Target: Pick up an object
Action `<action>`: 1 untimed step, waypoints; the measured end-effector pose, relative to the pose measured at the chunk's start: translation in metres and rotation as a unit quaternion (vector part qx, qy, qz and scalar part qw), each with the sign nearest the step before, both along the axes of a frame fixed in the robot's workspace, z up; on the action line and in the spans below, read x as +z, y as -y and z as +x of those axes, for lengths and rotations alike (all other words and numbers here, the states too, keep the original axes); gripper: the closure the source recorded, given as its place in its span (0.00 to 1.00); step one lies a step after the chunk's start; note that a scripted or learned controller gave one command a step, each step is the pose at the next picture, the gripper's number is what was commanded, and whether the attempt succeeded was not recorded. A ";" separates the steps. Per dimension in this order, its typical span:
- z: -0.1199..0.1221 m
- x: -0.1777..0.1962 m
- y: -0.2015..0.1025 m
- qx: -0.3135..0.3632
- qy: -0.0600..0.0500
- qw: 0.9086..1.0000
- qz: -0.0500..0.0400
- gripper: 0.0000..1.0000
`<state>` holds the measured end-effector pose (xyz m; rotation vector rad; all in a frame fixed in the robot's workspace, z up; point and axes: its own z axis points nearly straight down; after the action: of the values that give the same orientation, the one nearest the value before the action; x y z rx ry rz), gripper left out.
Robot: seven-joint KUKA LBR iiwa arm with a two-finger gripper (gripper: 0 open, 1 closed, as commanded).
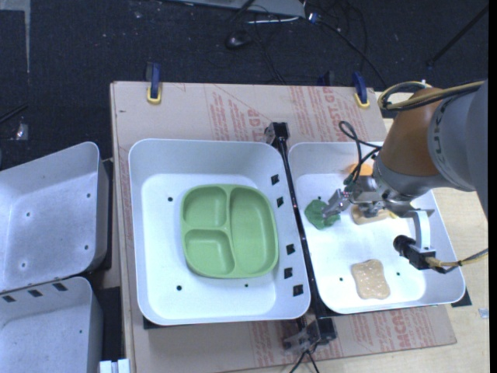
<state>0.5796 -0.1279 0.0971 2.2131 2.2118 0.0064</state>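
Left bin [147, 208]: pretty crowded, a green divided plate [231, 231] sits in the middle of it and leaves just a white margin around the walls.
Right bin [446, 282]: more open floor here, mostly through the middle and toward the 6 o'clock wall.
Divider: the two bins touch along a dark strip [293, 216] running from 12 to 6 o'clock, so there's not much room on the right bin's 9 o'clock side.
Arm: comes in from 3 o'clock, grey body with the orange band [411, 142] over the right bin's 12 to 1 o'clock corner, wrist tipped down toward 9 o'clock.
Gripper [335, 205]: low in the right bin near its 9 o'clock wall, right at the green thing.
Jaws: honestly can't tell if they're open or closed, too small and dark.
Green object [318, 214]: small green lump in the right bin, close to the divider, touching or just under the gripper tip, can't say which.
Tan object [370, 279]: flat beige piece near the 6 o'clock wall, well apart from the gripper.
Orange bit [354, 169]: peeks out beside the wrist, mostly hidden.
Cable [435, 264]: black lead with a plug hangs over the bin's 4 o'clock area.
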 end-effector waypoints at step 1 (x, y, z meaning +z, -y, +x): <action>0.001 0.011 0.000 0.000 0.002 1.000 0.000 1.00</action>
<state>0.5802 -0.1278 0.1083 2.2121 2.2091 0.0093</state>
